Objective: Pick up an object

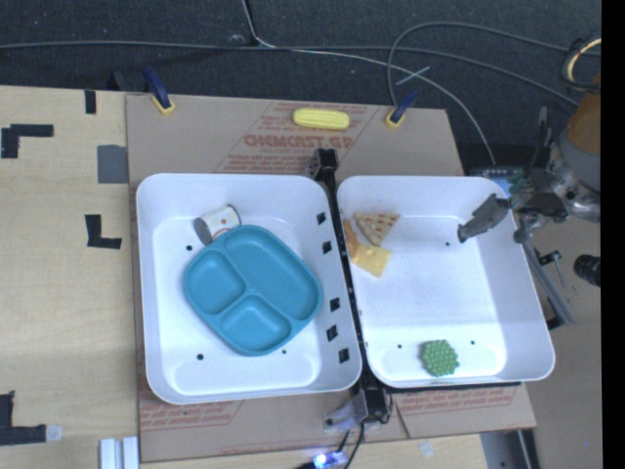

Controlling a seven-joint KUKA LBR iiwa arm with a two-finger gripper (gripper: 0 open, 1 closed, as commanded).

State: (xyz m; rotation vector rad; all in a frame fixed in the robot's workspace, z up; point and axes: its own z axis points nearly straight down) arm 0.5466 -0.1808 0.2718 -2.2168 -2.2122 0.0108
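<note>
In the right bin, a tan triangular wedge and a yellow slice lie by the left wall. A green bumpy ball rests near the front edge. The left bin holds a blue divided plate and a small white cup on its side just behind it. My gripper hangs over the right bin's far right corner. It is open with nothing between its two dark fingers, and it is well away from every object.
A yellow banana-shaped piece lies on the cardboard behind the bins, between two blue-and-yellow clamps. Black clips join the bins along the middle. Cables cross the dark floor behind.
</note>
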